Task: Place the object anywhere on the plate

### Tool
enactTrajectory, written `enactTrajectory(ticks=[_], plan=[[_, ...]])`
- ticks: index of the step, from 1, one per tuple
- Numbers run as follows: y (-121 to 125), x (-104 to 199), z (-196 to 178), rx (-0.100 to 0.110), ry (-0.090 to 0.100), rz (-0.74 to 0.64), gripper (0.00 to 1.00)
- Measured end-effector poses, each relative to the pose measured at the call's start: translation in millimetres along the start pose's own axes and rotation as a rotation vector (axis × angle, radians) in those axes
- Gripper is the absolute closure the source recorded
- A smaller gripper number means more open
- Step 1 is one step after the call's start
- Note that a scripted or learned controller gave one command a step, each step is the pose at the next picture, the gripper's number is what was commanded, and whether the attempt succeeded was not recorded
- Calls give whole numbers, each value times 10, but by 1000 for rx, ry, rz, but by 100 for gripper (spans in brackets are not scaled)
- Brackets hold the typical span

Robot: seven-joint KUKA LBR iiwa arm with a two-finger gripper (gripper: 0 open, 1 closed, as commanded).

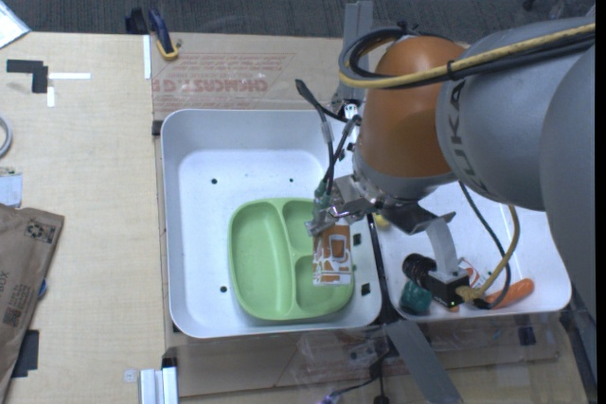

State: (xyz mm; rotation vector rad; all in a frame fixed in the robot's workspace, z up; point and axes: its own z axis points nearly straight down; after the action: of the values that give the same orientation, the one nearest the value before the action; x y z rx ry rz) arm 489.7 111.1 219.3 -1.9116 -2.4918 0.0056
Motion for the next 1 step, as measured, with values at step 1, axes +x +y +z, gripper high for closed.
enactTrajectory(ticks=[1], plan=[[176, 51, 34, 0, -1, -70, 100]])
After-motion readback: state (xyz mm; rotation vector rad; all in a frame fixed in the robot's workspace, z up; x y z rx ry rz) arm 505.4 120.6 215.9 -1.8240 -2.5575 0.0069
